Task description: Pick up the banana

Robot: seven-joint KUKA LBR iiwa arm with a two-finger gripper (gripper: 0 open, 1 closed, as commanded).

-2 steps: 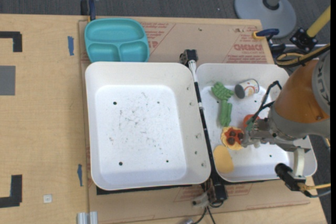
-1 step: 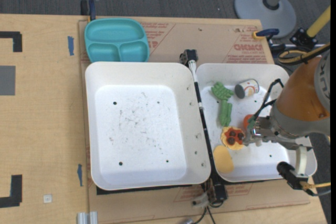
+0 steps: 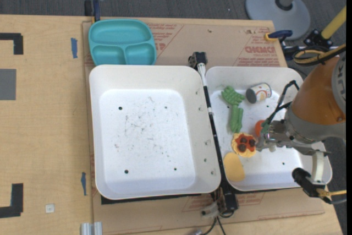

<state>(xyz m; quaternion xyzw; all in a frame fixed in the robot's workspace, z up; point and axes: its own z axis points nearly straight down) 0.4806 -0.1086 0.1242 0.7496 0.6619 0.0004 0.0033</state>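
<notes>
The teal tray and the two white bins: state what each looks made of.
Teal tray: probably moulded plastic, with a smooth, even colour and rounded compartment walls. Left bin and right bin: likely thin formed plastic, matte white with soft rounded rims; the left one's floor is scuffed with dark specks.

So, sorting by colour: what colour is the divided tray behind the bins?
Teal, clearest in the camera view.
</notes>
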